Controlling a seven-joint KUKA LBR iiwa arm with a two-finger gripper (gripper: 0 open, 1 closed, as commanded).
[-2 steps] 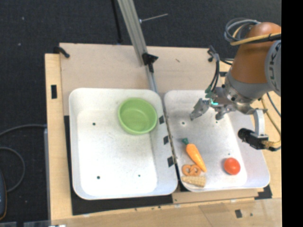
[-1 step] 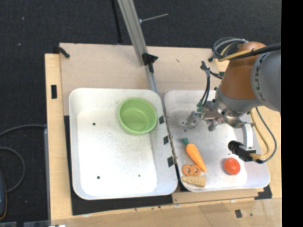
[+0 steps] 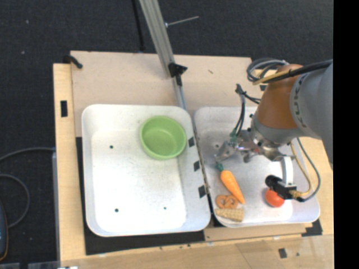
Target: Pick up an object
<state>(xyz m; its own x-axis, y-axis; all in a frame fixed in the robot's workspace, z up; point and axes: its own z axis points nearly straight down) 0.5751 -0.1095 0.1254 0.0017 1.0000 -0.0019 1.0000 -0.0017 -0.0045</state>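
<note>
Bins sit side by side on the tan bench, seen from above at a slant. The left bin holds a green bowl, upright, in its upper right part, close to the wall shared with the right bin.

The arm comes in from the right, grey with an orange band above the wrist, and hangs over the upper middle of the right bin. Cables loop around the wrist and run down toward the bin's right edge. The gripper sits below the wrist, pointing toward the bin's left side, over the bin floor. Whether it is open or closed cannot be told from this view, and nothing is seen held in it.

Three things lie in the lower part of the right bin. A carrot lies at a slant, its green tip toward the gripper and just below it, its thick end pointing down and right. A pretzel-like brown piece touches the carrot's lower end, and lies on a tan waffle-like square by the bin's lower rim. A red ball lies well apart to the right, with a black part of the arm's fittings just above it.

A metal pole stands at a slant from the top of the view down to the gap between the bins.
</note>
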